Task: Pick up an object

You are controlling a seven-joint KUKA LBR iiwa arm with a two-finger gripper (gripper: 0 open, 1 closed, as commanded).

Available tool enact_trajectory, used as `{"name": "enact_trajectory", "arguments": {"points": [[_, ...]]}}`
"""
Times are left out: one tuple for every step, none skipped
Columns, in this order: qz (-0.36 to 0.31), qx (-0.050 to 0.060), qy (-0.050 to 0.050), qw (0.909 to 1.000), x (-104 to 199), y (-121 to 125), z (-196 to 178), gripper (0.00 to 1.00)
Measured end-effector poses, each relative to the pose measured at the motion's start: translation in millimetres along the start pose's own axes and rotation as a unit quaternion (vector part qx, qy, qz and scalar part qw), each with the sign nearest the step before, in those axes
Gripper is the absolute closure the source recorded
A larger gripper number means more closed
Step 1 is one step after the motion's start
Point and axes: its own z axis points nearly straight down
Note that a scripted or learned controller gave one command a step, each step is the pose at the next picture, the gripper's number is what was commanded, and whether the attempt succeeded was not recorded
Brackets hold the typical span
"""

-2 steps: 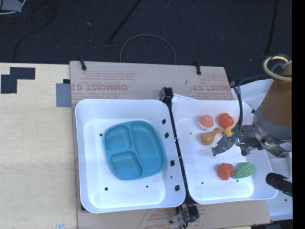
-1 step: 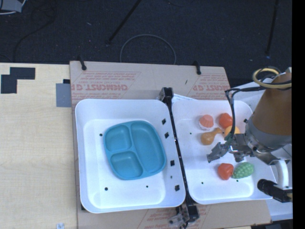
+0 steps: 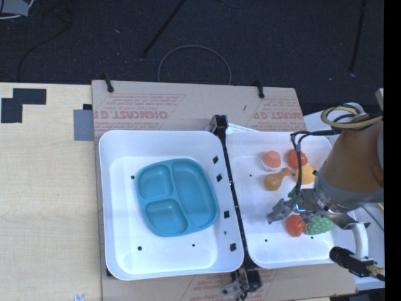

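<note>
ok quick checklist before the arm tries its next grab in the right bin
1. Gripper over the right bin, where the toys lie: ok.
2. Target within reach: a red toy and a green toy lie just beside the gripper: ok.
3. Something between the fingers: cannot tell, the view is too coarse there.
4. Target separated from its neighbours: not ok, the red and green toys touch.
5. Other toys out of the way: the orange pear-shaped toy and pink-topped toy lie farther back: ok.
6. Blue divided plate sits in the left bin, apart from the grab: ok.
</note>
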Motion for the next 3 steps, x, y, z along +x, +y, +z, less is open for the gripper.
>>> {"name": "enact_trajectory", "arguments": {"points": [[0.0,-0.002,0.0,1.0,4,6,44,0.0],[0.004,-0.001,0.0,1.0,2,6,34,1.0],[0.002,-0.002,-0.001,1.0,2,1,-6,1.0]]}}
